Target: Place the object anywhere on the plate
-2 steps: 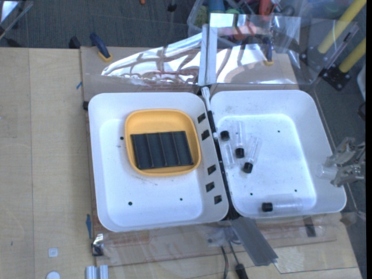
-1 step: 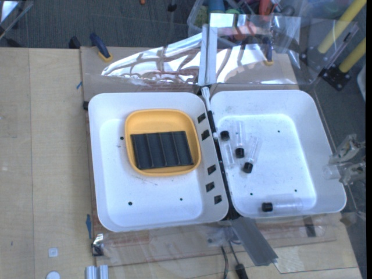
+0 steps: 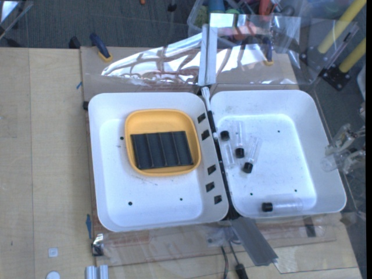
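Note:
A yellow plate (image 3: 163, 117) with rounded corners sits in the left white bin (image 3: 151, 211), toward its back. A black ridged rectangular piece (image 3: 161, 150) lies flat on the plate and covers most of its floor. In the right white bin (image 3: 302, 156) lie several clear vials with black caps. Two of them (image 3: 238, 141) rest near the bin's left side, with a third (image 3: 251, 156) close beside them. One more vial (image 3: 283, 205) lies along the front wall.
A divider with black tabs (image 3: 209, 156) runs between the two bins. A pale wiry clutter (image 3: 344, 150) hangs just past the right bin's right rim. Crumpled clear plastic (image 3: 168, 65) and a box of toys (image 3: 250, 4) lie behind the bins.

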`<state>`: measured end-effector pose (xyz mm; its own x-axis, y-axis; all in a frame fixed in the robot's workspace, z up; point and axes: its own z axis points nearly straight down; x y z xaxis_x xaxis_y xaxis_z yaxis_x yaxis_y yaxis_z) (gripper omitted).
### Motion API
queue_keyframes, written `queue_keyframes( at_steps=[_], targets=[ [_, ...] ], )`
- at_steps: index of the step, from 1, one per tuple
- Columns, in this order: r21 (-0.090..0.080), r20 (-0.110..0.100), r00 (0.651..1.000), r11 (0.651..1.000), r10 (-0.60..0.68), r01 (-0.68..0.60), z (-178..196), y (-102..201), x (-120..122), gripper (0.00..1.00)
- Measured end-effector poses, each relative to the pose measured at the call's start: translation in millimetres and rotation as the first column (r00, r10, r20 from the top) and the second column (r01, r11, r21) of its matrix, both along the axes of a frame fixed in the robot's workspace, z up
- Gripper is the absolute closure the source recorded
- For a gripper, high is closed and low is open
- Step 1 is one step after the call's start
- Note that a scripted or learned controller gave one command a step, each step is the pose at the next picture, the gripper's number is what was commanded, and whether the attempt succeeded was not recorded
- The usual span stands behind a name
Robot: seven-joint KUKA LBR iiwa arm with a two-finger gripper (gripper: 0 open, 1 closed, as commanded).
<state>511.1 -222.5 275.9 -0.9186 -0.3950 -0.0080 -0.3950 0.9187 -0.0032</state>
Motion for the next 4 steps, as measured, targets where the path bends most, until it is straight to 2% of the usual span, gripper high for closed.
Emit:
queue_keyframes(
  at_steps=[1,2,3,4],
  targets=[
    [0.002,-0.006,0.963,0.963,0.269,-0.269,-14.9,-0.4,-19.4,1.00],
    [-0.003,-0.001,0.865,0.865,0.501,-0.501,52.2,-0.9,-13.2,1.00],
    [0.002,-0.006,0.612,0.612,0.791,-0.791,-39.7,0.2,-31.1,1.00],
    [-0.003,-0.003,0.342,0.342,0.940,-0.940,-11.6,-0.2,-30.7,1.00]
  ],
)
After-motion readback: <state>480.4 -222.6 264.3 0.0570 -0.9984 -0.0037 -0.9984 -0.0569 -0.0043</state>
